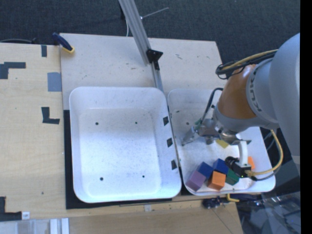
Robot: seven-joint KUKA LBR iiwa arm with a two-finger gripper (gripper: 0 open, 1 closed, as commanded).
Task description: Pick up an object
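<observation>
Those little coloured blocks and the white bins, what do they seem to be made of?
The blocks, such as the orange one and the purple one, look like painted wood or solid plastic: flat matte colour, crisp edges. The left bin and right bin look like thin moulded plastic: rounded rims, faint sheen, scuffed floors.

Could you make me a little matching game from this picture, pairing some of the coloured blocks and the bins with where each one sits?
Things:
1. purple block
2. orange block
3. left bin
4. arm's orange band

Places:
A. above the right bin's far half
B. between the purple and green blocks
C. leftmost of the block cluster at the right bin's near edge
D. beside the right bin, on its left

Pairs: 1-C, 2-B, 3-D, 4-A
</observation>
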